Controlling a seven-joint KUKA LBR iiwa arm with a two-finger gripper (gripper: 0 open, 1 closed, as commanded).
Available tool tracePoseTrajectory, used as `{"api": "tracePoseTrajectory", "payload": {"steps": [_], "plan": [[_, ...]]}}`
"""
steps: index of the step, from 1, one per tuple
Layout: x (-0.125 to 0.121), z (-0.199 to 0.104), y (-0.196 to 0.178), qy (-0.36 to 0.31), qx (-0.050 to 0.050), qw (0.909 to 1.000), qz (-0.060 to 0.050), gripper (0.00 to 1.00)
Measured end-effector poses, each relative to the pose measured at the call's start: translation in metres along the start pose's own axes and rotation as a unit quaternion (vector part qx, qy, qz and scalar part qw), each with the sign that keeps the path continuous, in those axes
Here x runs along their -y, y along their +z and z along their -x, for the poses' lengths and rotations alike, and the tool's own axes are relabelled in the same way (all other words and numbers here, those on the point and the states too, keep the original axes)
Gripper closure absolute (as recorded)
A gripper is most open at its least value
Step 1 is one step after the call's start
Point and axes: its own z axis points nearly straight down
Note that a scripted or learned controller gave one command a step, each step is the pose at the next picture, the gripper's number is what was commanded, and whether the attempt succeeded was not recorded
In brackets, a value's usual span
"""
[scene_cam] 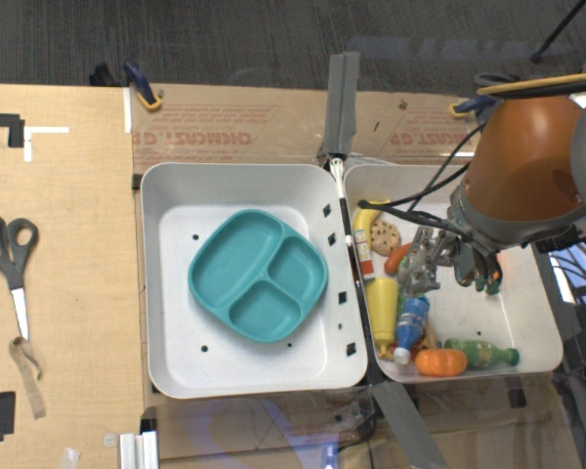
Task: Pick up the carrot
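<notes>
**Jaws.** You will find the gripper [432, 262] low over the right bin [527, 345], its metal fingers hanging under the orange-banded wrist. Whether the jaws stand wide or narrow you cannot tell from this slant; nothing is seen held between them.

**Carrot.** The likeliest carrot [440, 362] is the orange rounded piece at the bin's near edge, toward the camera from the jaws and slightly to their right in the view. It lies with its long axis roughly along the near wall. A smaller orange-red piece [398, 258] lies just left of the fingers; you should judge which one is the target before committing, since neither shows enough shape to be sure.

**Neighbours.**
- Green bottle [483, 354]: touching or just beside the carrot's right end, also lying along the near wall.
- Blue bottle [410, 322]: just above the carrot, between it and the jaws.
- Yellow bottle [381, 306]: upright along the dividing wall, near the carrot's left end.
- Cookie [385, 234] and banana [361, 225]: far corner, well apart.

**Room.** Crowded on three sides; the near wall limits a closing across the short axis. Open floor lies right of the jaws.

**Left bin.** The left bin [166, 291] bears a teal divided plate [259, 276].

**Bench.** Scissors [10, 252] lie far left.
</notes>
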Motion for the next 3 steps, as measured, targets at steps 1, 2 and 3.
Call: {"api": "tracePoseTrajectory", "payload": {"steps": [1, 2, 3], "plan": [[0.101, -0.010, -0.055, 0.136, 0.002, 0.9908, -0.001, 1.00], [0.129, 0.005, 0.095, -0.037, 0.000, 0.9993, 0.000, 1.00], [0.129, 0.005, 0.095, -0.037, 0.001, 0.9993, 0.000, 0.00]]}}
